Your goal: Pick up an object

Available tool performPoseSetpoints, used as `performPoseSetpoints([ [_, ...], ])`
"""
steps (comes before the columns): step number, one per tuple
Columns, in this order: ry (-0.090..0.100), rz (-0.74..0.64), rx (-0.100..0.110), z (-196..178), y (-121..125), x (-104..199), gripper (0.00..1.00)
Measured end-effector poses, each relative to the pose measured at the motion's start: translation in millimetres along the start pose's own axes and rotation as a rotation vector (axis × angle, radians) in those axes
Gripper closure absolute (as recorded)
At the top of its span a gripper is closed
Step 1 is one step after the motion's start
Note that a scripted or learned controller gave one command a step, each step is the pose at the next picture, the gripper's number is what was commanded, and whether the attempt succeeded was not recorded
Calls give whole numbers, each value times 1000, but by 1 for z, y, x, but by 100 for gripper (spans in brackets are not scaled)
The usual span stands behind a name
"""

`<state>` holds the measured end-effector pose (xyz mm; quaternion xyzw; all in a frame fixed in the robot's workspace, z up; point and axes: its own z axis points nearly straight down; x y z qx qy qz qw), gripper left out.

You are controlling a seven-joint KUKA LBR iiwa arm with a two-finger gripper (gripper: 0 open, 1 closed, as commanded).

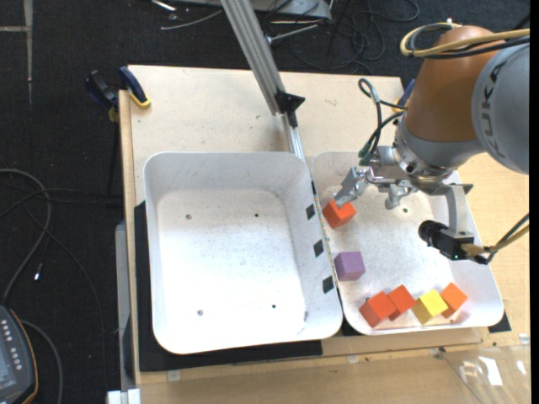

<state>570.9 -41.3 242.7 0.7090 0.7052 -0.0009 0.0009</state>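
arm w/ orange band reaches in over the right bin (484, 297). tool (370, 188) hangs over that bin's upper left part; fingers (349, 189) spread apart, nothing clamped btwn them. one finger tip sits right at the orange-red cube (338, 214), which lies near the bin's left wall; can't tell if touching. purple cube (349, 265) lies below that cube, apart from it. along the bin's lower rim: a row of red cube (380, 307), orange cube (402, 298), yellow cube (432, 305), another orange block (453, 296), close together. left bin (160, 175) just beside the right bin on the table (202, 99). slanted metal rail (253, 45) crosses above the bins.
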Motion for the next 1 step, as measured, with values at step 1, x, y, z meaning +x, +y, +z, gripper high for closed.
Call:
performPoseSetpoints([
  [1, 3, -5, 2, -14, -50, 10, 0],
])
